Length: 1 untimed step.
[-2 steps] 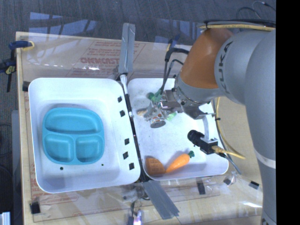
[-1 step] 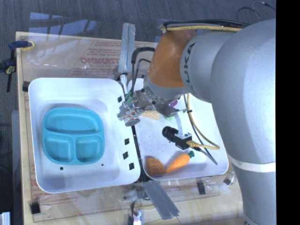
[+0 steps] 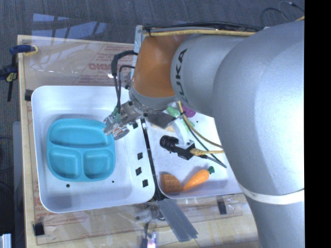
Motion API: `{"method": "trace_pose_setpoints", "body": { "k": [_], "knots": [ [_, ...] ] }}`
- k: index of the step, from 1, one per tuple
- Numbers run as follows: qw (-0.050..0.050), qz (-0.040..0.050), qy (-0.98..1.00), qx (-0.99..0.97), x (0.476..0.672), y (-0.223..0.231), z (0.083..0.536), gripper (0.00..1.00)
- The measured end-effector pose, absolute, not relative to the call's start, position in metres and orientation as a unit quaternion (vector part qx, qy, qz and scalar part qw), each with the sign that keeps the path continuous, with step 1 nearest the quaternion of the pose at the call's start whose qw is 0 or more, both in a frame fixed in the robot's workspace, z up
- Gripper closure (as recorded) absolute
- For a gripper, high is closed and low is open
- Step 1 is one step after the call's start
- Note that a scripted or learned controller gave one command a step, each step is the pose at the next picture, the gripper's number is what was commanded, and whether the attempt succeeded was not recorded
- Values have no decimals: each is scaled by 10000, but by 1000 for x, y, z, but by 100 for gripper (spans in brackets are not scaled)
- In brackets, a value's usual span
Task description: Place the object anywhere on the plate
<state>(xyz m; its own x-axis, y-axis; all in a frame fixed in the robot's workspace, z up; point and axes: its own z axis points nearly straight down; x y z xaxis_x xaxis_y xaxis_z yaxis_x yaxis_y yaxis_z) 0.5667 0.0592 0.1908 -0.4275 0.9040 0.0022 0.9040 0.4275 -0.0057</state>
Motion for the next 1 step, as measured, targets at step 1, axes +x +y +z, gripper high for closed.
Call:
{"method": "trace_pose_setpoints", "body": {
  "k": [1],
  "knots": [
    [23, 18, -8448, -5351, 567, 59, 191, 0]
  ]
}}
